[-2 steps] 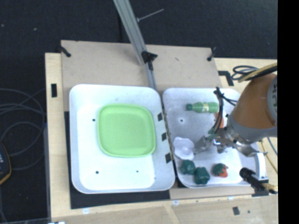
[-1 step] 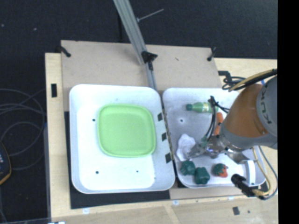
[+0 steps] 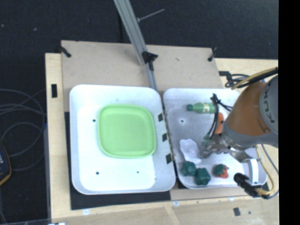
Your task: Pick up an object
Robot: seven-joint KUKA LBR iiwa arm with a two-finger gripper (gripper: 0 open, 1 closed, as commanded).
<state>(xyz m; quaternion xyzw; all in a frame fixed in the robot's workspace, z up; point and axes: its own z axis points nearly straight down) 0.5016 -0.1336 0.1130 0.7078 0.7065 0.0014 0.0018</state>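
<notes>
The arm, with its orange band [image 3: 246, 114], reaches into the right bin [image 3: 174, 102] from the right. My gripper [image 3: 206, 150] is low in the bin, right beside a crumpled white object [image 3: 189, 147] and above two dark green objects [image 3: 189, 168] [image 3: 202, 176]. A red and green object [image 3: 221, 171] lies just to the gripper's lower right. A green bottle [image 3: 200, 108] lies near the bin's far wall. The wrist hides the fingers.
A light green square plate [image 3: 126, 131] lies in the left bin [image 3: 79, 139]. A grey pole [image 3: 133, 27] slants up from the divider between the bins. Cables [image 3: 255, 186] hang at the arm's lower right.
</notes>
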